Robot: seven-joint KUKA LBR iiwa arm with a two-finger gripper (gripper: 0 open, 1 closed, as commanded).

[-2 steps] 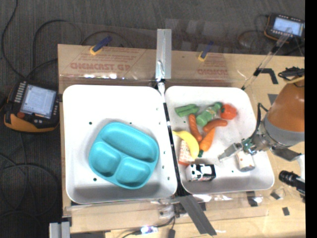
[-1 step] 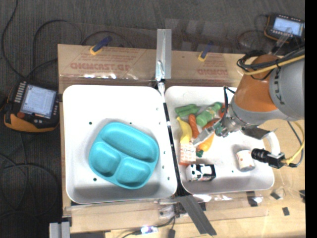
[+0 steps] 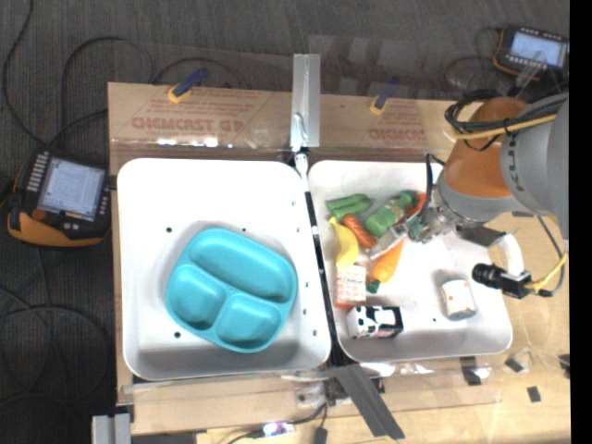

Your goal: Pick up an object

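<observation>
Bins: two, side by side. One teal tray (image 3: 232, 288) lies in the left bin (image 3: 139, 192). At the right bin's (image 3: 481, 340) 10 o'clock sits a heap: two green pieces (image 3: 370, 213), one banana (image 3: 344, 244), one carrot (image 3: 387, 262). One can (image 3: 457, 299) lies at 4 o'clock. The gripper (image 3: 424, 227) touches the heap; finger state cannot be told.
</observation>
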